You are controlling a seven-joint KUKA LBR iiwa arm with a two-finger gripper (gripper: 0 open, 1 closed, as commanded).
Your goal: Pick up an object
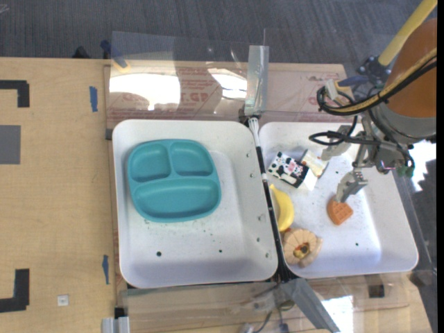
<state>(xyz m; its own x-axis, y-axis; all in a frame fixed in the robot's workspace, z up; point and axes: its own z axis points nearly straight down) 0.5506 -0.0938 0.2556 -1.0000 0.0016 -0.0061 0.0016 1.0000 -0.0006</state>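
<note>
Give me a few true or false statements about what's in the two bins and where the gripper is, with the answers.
1. The teal divided plate lies in the left bin. True.
2. The banana lies in the left bin. False: it is in the right bin, by the divider.
3. The gripper hangs just above the orange object. True.
4. The black and white patterned item sits on the teal plate. False: it lies in the right bin.
5. The teal plate has three compartments. True.
</note>
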